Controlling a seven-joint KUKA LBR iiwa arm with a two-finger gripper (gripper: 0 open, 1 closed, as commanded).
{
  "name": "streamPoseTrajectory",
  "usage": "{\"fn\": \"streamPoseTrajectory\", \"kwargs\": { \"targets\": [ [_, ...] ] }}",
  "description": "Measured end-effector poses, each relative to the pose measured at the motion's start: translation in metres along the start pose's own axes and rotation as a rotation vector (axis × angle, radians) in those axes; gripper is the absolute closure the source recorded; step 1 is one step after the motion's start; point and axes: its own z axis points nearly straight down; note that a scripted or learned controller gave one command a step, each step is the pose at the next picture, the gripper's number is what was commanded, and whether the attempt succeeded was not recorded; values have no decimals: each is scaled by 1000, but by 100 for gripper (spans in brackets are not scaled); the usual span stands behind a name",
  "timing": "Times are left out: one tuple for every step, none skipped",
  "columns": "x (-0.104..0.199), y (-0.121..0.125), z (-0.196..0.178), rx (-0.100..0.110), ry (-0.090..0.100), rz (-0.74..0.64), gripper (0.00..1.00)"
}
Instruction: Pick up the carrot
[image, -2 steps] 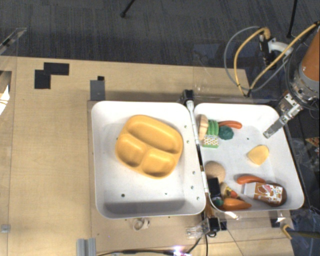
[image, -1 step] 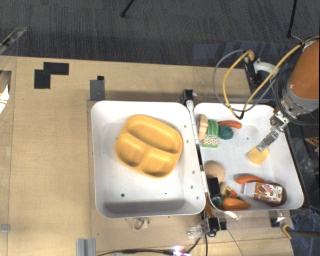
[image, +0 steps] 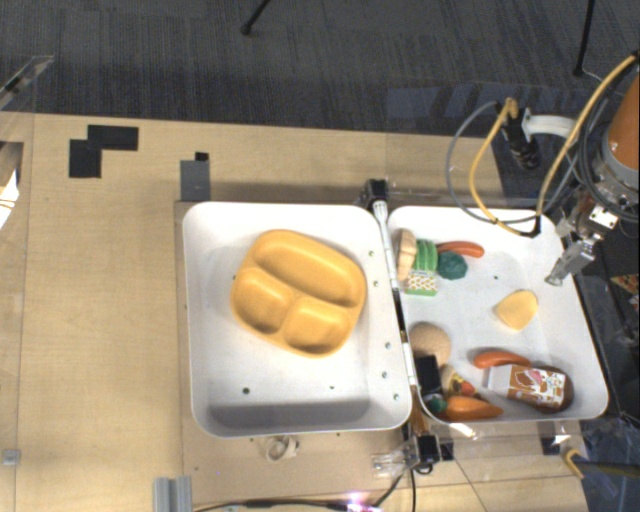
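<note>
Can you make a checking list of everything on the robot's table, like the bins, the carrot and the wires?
Surface: tan bench bearing left bin and right bin.
Job's things: carrot lying at the right bin's near edge, untouched.
Clutter: yellow bread-shaped toy in left bin; brown bottle, yellow wedge, green toy in right bin.
Grippers: gripper above the right bin's far right side, away from the carrot.
Cables: yellow and grey cables behind the right bin.
Surroundings: dark floor.
</note>
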Motion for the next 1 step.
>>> {"fn": "streamPoseTrajectory", "kwargs": {
  "targets": [
    [-11,15,8,1,-3,-176,0]
  ]
}}
